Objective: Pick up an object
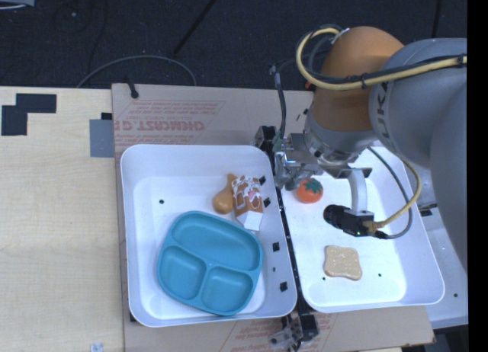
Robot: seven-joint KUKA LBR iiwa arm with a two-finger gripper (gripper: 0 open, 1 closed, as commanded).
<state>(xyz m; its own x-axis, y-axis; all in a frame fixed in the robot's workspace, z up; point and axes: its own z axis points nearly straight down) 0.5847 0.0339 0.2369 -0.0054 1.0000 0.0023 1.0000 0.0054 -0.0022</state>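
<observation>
Small round orange-red toy fruit (309, 190) with a green top, lying at the upper left of the right bin (427, 282), pincer (293, 169) low just beside it, grip state impossible to tell, tan toast slice (342, 263) nearby

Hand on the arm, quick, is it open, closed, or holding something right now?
Hand: cannot be told; it sits low in the right bin, right by the orange toy.
</observation>
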